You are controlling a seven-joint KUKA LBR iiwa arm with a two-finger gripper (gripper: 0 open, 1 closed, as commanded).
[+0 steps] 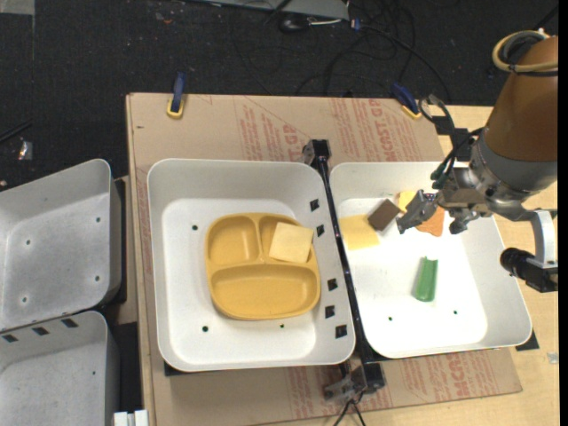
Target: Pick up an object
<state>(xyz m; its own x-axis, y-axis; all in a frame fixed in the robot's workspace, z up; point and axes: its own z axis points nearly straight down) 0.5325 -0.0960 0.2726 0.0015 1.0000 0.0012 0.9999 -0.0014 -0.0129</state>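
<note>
Cardboard-topped bench — dark cabled floor

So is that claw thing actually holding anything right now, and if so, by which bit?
It cannot be told. The gripper hangs low over the right bin, close above an orange piece and beside a brown block, but no object shows between its fingers.
</note>
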